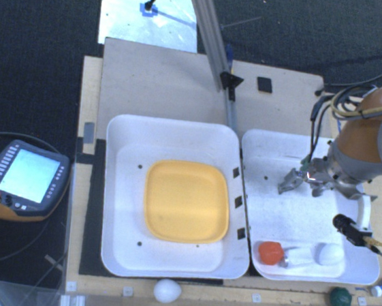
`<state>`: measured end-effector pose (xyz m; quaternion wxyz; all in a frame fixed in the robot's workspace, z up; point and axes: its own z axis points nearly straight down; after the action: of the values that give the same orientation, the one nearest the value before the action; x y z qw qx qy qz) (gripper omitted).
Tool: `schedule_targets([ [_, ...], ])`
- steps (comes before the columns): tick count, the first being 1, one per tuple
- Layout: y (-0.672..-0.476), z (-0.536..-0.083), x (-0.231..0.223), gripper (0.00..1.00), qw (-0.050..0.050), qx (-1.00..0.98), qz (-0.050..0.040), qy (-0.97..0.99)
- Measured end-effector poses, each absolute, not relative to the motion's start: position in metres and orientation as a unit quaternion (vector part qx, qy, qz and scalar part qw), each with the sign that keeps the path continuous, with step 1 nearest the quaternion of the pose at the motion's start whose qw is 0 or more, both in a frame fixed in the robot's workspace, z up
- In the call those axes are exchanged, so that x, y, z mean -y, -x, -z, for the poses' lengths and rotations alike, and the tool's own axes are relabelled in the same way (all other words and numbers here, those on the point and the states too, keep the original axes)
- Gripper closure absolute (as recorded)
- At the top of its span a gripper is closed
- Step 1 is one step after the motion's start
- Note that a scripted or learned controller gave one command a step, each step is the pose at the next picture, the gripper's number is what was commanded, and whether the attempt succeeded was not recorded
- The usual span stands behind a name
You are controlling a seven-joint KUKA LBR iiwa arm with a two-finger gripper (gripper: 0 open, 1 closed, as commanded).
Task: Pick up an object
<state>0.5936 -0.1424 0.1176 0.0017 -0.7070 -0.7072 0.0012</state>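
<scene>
Three candidates sit along the right bin's (272, 158) six-o'clock edge: an orange ball (270, 252), a clear piece (295, 257), a white ball (329, 254). The gripper (303, 181) hovers near the bin's center, whether spread or pressed together I cannot tell. Descending here likely grabs bare floor; round things tight to the wall could roll away.
</scene>
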Motion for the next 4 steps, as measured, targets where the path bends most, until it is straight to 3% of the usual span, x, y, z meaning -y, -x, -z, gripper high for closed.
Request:
schedule_targets([
  [1,-0.593,-0.089,0.142,0.0,0.0,0.707,-0.0003,0.707],
  [2,-0.594,-0.101,0.142,1.0,-0.001,0.707,0.0007,0.707],
  [4,-0.584,-0.207,0.152,1.0,-0.002,0.707,0.0015,0.707],
])
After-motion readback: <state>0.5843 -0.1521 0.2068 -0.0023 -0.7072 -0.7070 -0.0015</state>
